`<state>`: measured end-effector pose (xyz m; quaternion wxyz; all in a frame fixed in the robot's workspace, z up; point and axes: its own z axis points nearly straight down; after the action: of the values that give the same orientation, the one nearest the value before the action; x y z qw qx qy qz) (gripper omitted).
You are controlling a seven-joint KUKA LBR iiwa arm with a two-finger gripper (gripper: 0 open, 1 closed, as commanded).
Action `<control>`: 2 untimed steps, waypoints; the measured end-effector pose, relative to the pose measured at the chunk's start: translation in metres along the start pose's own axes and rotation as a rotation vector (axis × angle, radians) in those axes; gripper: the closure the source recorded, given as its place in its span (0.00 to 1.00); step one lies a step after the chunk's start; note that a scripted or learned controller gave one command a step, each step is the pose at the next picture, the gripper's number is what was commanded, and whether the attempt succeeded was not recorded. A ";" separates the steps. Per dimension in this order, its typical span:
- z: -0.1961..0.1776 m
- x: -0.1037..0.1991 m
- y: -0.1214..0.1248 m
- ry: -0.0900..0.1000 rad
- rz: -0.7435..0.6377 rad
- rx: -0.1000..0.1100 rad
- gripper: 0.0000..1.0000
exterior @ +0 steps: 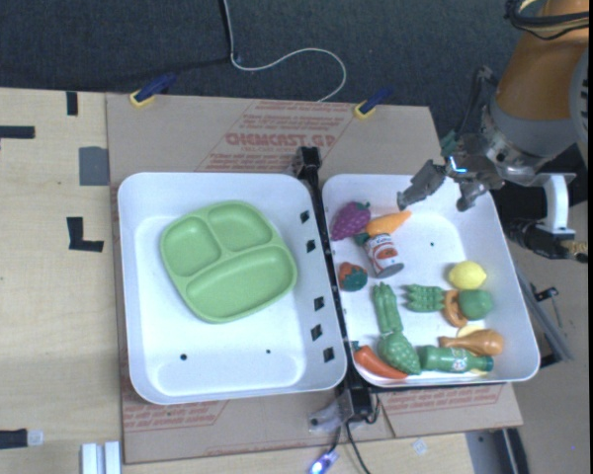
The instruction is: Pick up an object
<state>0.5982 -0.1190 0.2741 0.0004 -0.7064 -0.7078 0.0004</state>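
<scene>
Arm [544, 67] enters from the right; gripper [443, 188] hangs above the far right part of the right bin [504, 255]. Fingers [418, 188] are spread apart with nothing between them. One tip sits over the bin's upper middle, the other nearer the right wall.

Right bin holds the toy food. Grapes [350, 219] and carrot [387, 222] lie near the divider at the top, can [383, 253] just below them, a small red-green piece [352, 276] lower left. Lemon [466, 276] sits right of centre, touching a green and orange piece [472, 304] below it. Along the near wall: corn [386, 308], a green lumpy piece [397, 350], a bottle-like green item [455, 359], an orange piece [479, 342], crowded and touching. Left bin [143, 294] holds a green tray [227, 260].

Step, by my reading: approach, before any grasp. No target is plainly chosen; carrot and can lie nearest the left fingertip.

Next move calls for: settle on one item, centre the open fingers over it, descend, close. Carrot touches the can and lies beside the grapes, so a finger may land on a neighbour. Lemon stands more open on its upper side but is round and may roll out of the pinch
</scene>
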 end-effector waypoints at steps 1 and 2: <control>-0.191 0.026 -0.045 -0.002 -0.003 -0.019 0.00; -0.190 0.026 -0.044 -0.002 -0.001 -0.001 1.00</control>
<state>0.5540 -0.0936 0.4639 -0.0008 -0.7061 -0.7082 0.0006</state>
